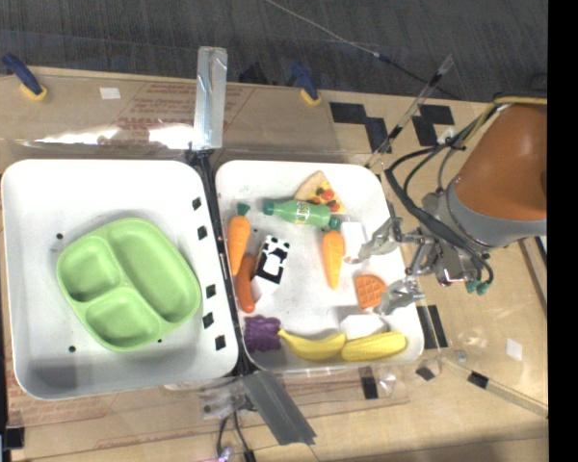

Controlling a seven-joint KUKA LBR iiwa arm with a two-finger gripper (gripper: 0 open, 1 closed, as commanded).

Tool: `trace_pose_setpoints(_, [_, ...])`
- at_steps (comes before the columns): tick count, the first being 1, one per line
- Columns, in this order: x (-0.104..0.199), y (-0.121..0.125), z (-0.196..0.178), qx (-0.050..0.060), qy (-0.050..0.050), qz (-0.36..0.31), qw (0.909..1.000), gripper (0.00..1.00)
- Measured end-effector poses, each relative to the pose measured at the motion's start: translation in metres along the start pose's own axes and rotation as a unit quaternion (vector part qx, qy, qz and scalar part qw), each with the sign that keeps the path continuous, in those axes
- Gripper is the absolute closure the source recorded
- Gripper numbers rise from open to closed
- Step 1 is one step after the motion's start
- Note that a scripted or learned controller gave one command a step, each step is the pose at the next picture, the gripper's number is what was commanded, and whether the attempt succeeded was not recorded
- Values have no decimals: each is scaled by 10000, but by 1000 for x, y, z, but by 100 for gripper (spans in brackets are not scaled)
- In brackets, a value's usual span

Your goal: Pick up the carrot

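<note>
Occupying the left half of the frame, the left white bin (19, 258) holds a green three-compartment plate (127, 282) lying flat near its centre. The right white bin (390, 205), at centre frame, carries the small goods. The arm (501, 176), grey with an orange band, enters from the right edge; its gripper (393, 269) hangs over the bin's right rim, fingers spread wide with nothing between them. Contents, by size: a yellow banana (313, 345) and a yellow corn-like piece (374, 346) along the lower wall; a green bottle (299, 212) lying on its side near the top; one carrot (238, 242) upright in frame by the left wall, a second carrot (333, 255) just left of the gripper; a pizza slice (318, 190) at the top; a black-and-white block (273, 259); a purple item (262, 331), possibly grapes; an orange waffle-like disc (370, 290).
</note>
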State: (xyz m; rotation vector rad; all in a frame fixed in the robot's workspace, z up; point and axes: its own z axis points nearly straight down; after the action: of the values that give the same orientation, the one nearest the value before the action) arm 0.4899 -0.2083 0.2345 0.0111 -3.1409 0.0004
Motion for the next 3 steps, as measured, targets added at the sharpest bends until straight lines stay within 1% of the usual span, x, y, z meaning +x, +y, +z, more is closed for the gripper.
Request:
trace_pose_setpoints(1, [-36,-3,140,13,-36,210,9998,0])
trace_pose_setpoints(2, [-38,0,129,15,-46,154,9999,100])
trace_pose_setpoints(3, [6,-3,18,20,-56,531,9986,100])
